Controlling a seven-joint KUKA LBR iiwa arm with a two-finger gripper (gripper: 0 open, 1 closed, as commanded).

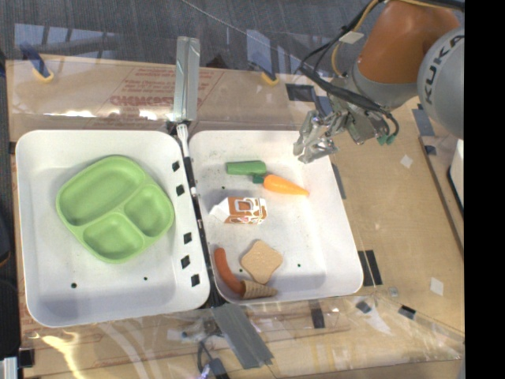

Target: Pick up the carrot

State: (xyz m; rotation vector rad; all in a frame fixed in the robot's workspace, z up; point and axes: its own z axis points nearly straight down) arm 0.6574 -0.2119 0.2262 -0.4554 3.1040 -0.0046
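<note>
The carrot [284, 185] lies in the right bin [335, 243], in its upper half, flat on the white floor. The claw [309, 150] hangs above the bin's top right corner, up and to the right of the carrot, and does not touch it. Nothing is between its fingers. I cannot tell if the fingers are apart or together, as they are small and blurry.

A green block [246, 167] lies just left of the carrot, and the carrot's fat end is right against it. Below the carrot, a bit to the left, is a small orange and white carton [246, 210]. Lower down is a piece of toast [261, 261], with a sausage [225, 268] to its left and a cone [259, 290] under it. These three are well apart from the carrot. No thing sits between the claw and the carrot.

The carrot lies almost side to side, tipped a little. Its fat end is on the left, by the green block. Its thin tip points right and slightly down, toward the bin's right wall.

The left bin [39, 275] holds a green plate [115, 207] with three parts.
</note>
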